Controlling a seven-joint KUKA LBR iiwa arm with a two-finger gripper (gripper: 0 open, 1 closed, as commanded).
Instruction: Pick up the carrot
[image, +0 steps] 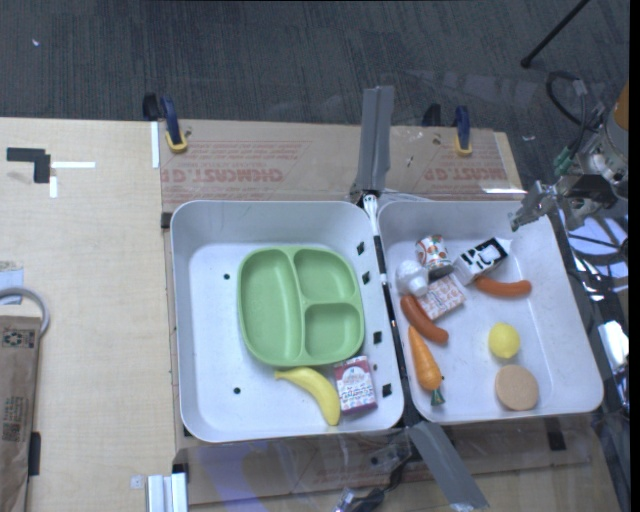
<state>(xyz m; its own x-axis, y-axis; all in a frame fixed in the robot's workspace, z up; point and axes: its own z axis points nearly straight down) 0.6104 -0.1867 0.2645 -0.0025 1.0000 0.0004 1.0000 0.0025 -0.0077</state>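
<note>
A toy carrot (424, 361) lies in the right bin (575, 372) on the table (90, 300), close to the bin's left wall, orange tip pointing far and its green stub toward the near edge. Just beyond its tip lies a sausage (423, 318); a lemon (504, 341) and a round biscuit (517, 387) sit well to its right. In the left bin (200, 340), a green tray (299, 304) rests with a banana (314, 392) near it. The claw (545, 203) hangs at the far right corner of the right bin, well apart from the carrot; whether it is apart or together cannot be told. The carrot looks light, stiff and smooth, likely slippery plastic, and is best gripped across its thick middle.
</note>
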